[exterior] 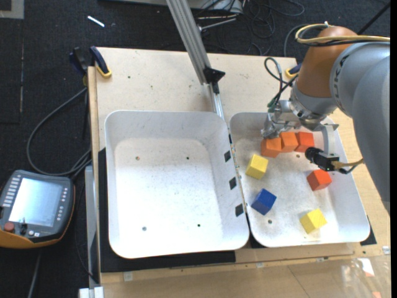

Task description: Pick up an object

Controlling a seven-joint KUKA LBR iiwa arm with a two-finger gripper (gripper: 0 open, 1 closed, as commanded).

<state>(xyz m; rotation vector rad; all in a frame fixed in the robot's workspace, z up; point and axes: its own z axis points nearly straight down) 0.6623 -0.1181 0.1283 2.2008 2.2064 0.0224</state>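
Seven small blocks lie scattered in the right-hand shallow white plastic bin [347, 228], loose enough that my arm could come down on several of them from above. My grey arm with its orange band [322, 61] reaches in from the right and hangs my two-finger gripper [277, 128] over the bin's far end, directly above a row of three orange cubes [288, 143] packed side by side. That tight row looks like the awkward choice: neighbours leave little room beside the middle one. From this slanted overhead view I cannot tell how the tool is set, and nothing is visibly caught in it. Nearer the bin's centre sits a yellow cube [257, 166], tilted toward the dividing wall; a blue cube [264, 201] lies closer to the near rim, a second yellow cube [312, 220] nearer still, and a red cube [319, 179] just beside a black fitting on my wrist cable [319, 158]. The left-hand white bin [124, 166] waits alongside.
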